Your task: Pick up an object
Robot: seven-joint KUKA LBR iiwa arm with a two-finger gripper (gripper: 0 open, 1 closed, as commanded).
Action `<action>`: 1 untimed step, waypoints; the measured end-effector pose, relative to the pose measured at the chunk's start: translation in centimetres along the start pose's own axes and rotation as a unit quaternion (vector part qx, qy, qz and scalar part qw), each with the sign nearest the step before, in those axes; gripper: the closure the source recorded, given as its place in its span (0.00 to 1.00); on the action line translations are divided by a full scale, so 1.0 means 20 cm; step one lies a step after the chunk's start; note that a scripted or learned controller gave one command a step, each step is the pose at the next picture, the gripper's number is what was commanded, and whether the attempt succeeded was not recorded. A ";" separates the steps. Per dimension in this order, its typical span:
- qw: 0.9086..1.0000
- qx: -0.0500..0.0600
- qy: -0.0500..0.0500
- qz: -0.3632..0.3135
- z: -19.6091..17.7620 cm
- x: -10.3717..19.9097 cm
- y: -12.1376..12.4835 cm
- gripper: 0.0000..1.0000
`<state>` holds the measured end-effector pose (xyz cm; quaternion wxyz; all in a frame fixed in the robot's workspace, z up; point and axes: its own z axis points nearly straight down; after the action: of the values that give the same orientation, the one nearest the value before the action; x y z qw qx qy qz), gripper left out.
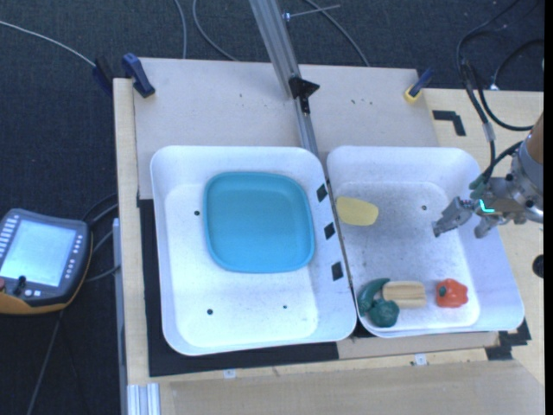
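My gripper (467,223) hangs over the right side of the right bin (406,167), reaching in from the right edge of the view. Its two grey fingers are spread apart and open, with nothing between them. A yellow rounded piece (357,211) lies at the bin's left side, well left of the gripper. Along the front wall lie a green piece (378,303), a tan block (403,294) touching it, and a red piece (450,293). The red piece sits in front of and slightly left of the gripper, apart from it.
The left bin (177,232) holds a square blue plate (259,221). A metal pole (281,46) slants in from the top to the gap between the bins. A teach pendant (39,258) lies off the bench at left. Cables trail at the right.
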<state>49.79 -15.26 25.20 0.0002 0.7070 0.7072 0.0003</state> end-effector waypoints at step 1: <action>1.000 0.000 0.000 0.000 0.00 0.00 0.00 0.00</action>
<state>49.79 -15.26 25.19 0.0002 0.7070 0.7072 0.0002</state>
